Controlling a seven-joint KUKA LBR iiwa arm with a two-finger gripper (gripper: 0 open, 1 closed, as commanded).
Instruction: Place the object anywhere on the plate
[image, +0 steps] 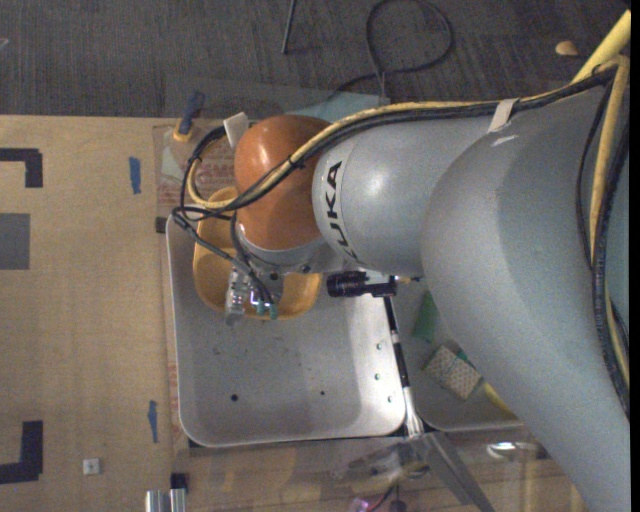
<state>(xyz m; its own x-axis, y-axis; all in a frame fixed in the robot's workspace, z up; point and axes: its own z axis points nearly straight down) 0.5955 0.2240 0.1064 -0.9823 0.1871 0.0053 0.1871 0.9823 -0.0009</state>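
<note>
Two white bins (290, 400) side by side on tan desk (80, 300); blue tape marks (134, 175) left of bins; black cable (405, 35) on floor beyond.

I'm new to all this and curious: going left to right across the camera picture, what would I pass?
Blue tape mark on the bench → yellow plate in the left bin → grey arm → checkered block in the right bin.

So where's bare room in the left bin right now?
The left bin floor is bare across its lower half, between the yellow plate and the bottom rim. The upper half is crowded: the plate lies there, with the arm's wrist over it.
</note>
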